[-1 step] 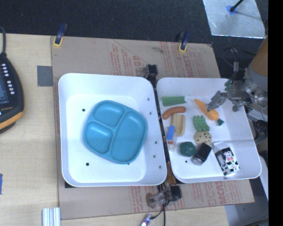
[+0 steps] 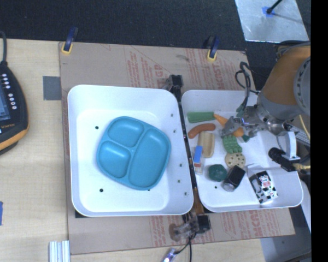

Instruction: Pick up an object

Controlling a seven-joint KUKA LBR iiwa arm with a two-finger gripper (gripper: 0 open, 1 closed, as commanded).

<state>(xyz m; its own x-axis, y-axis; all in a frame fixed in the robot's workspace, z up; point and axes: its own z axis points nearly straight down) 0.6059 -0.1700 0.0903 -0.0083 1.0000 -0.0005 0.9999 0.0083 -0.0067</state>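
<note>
My gripper (image 2: pixel 236 126) hangs low over the upper middle of the right bin (image 2: pixel 279 201), with the arm coming in from the right. Just under and beside it lie an orange carrot-like piece (image 2: pixel 221 118) and a green ridged piece (image 2: pixel 231 144). To its left are a green stick (image 2: pixel 200 116), a brown sausage (image 2: pixel 201 129), a tan block (image 2: pixel 207 144) and a small blue tube (image 2: pixel 198 156). Lower in the bin sit a round tan cookie (image 2: pixel 235 159), a dark green lump (image 2: pixel 217 172), a black object (image 2: pixel 234 178) and a cow-patterned box (image 2: pixel 264 185).
The left bin (image 2: pixel 82 195) holds a blue divided plate (image 2: pixel 134 153). A black and orange teach pendant (image 2: pixel 3 108) lies on the bench at far left. Clamps (image 2: pixel 210 47) pin the cardboard sheet at the back.
</note>
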